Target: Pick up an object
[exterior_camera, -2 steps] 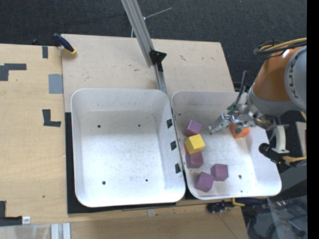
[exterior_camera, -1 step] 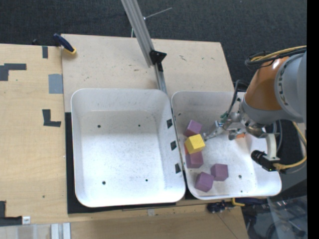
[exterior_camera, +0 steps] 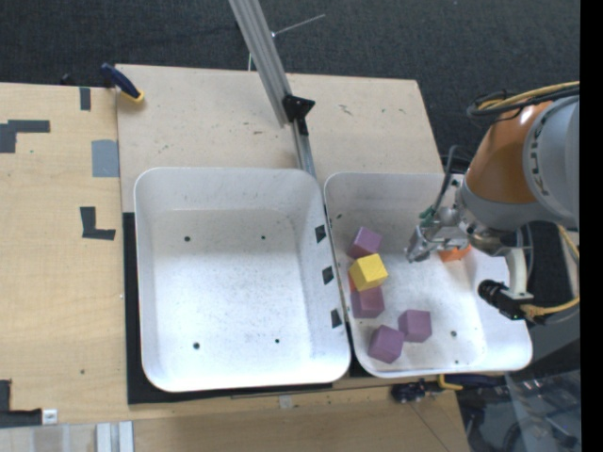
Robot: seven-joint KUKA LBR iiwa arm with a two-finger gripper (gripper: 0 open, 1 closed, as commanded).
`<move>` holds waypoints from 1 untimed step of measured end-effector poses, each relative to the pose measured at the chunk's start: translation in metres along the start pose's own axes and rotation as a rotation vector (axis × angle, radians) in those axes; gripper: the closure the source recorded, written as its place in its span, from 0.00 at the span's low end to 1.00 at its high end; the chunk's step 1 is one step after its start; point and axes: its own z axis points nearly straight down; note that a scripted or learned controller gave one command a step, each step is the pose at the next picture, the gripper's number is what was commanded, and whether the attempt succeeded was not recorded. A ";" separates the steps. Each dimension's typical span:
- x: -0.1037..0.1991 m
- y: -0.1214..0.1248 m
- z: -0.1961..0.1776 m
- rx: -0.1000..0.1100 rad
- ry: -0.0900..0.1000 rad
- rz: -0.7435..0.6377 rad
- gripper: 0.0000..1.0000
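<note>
The right bin [exterior_camera: 490, 342] holds several purple cubes: one at the upper left [exterior_camera: 366, 243], one in the middle [exterior_camera: 368, 302], and two near the front [exterior_camera: 415, 325] [exterior_camera: 385, 344]. A yellow cube [exterior_camera: 368, 271] lies between the first two purple ones. My gripper [exterior_camera: 422, 246] hangs low over the bin's right half, to the right of the yellow cube and apart from it. A small orange object [exterior_camera: 455, 250] shows just to the right of the gripper, partly hidden by the wrist; whether it is gripped is not visible.
The left bin [exterior_camera: 151, 252] stands beside the right one, sharing a middle wall. A slanted metal rail [exterior_camera: 268, 59] runs from the top down to the bins' junction. A blue and yellow tool [exterior_camera: 122, 83] lies on the bench at the far left.
</note>
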 end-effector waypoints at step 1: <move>-0.001 0.004 -0.063 -0.008 -0.002 0.001 1.00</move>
